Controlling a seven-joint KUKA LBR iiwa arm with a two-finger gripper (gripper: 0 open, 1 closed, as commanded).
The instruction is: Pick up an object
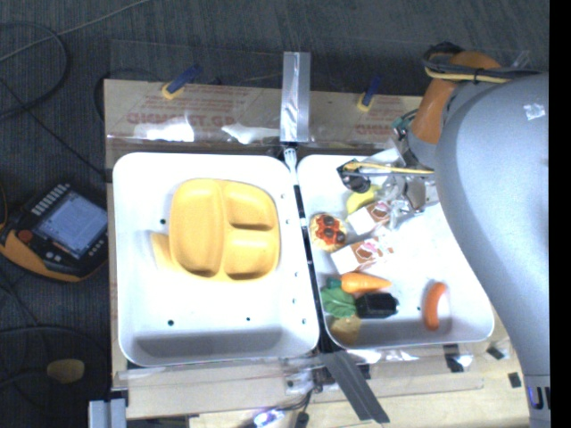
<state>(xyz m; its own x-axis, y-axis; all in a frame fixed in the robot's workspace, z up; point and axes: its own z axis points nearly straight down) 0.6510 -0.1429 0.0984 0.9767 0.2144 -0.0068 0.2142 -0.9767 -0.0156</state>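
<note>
Gripper (403, 201) sits by the small yellow banana-shaped toy (359, 202) near the right white bin's (464, 328) far edge; can't tell the finger state.

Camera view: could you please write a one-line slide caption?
KUKA gripper low over the toy-filled right bin; yellow divided tray in the left bin.

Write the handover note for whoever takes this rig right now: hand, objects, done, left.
Hand: low over the far end of the right bin, among the small items there. Whether it is open or shut cannot be told, and nothing is seen held.
Right bin: carrot, sausage, black block, green toy, strawberry piece, small packets near the hand.
Left bin: yellow divided tray.
Done: no pick confirmed.
Left: grasp one object and lift it out.
</note>
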